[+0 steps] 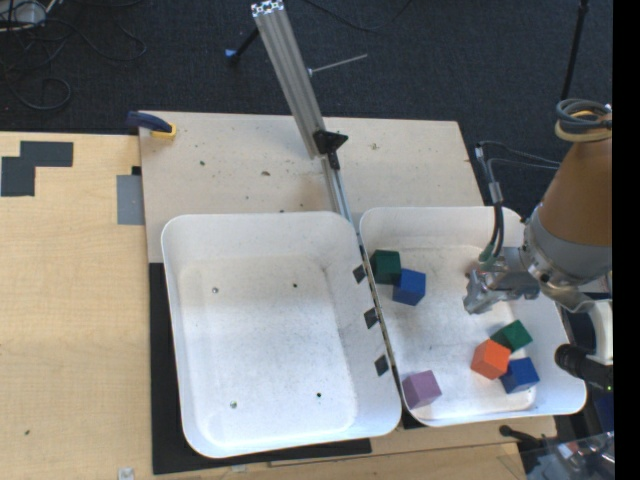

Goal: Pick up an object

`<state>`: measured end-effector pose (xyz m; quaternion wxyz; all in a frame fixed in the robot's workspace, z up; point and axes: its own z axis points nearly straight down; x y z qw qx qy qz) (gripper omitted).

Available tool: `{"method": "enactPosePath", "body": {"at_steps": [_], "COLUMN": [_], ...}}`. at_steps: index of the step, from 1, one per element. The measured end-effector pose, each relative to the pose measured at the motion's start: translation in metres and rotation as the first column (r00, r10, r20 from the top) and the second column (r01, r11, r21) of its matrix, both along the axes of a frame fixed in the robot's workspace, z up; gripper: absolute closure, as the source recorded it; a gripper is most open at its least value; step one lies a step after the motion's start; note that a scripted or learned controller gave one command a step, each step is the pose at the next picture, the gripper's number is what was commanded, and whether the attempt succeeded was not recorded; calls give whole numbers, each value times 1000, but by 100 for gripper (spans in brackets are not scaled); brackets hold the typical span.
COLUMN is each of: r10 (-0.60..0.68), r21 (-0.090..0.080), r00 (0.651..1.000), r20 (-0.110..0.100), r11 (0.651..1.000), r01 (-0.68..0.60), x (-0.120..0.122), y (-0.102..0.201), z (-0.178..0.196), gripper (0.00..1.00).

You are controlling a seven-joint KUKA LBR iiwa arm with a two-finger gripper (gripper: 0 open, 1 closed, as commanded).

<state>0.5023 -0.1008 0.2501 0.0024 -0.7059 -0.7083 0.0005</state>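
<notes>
Two shallow white plastic bins are seen side by side in the lower half of the frame. The left bin point(200, 258) shows only a few small dark specks on its floor. The right bin point(440, 230) holds six small blocks. A dark green cube point(386, 265) and a blue cube point(409, 287) are found touching each other near the bin's upper left, close to the divider. A purple cube point(421, 388) is placed at the lower left corner of that bin. At the lower right, a green block point(515, 335), an orange cube point(490, 359) and a second blue block point(520, 374) are clustered together, touching.

The metal two-finger gripper point(482, 298) is positioned over the middle right of the right bin, just above the lower right cluster and well right of the green-and-blue pair. Whether it is open or closed cannot be told; nothing is visibly held.
</notes>
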Motion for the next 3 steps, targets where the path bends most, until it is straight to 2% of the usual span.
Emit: {"method": "enactPosePath", "body": {"at_steps": [1,2,3], "r10": [2,1,1], "r21": [0,0,-2], "r00": [1000,1000,1000], "r20": [2,0,0], "r11": [1000,1000,1000], "r01": [-2,-1,-1], "x": [7,1,6], "y": [52,100,142], "z": [5,-6,-12], "gripper": [100,100,100]}}
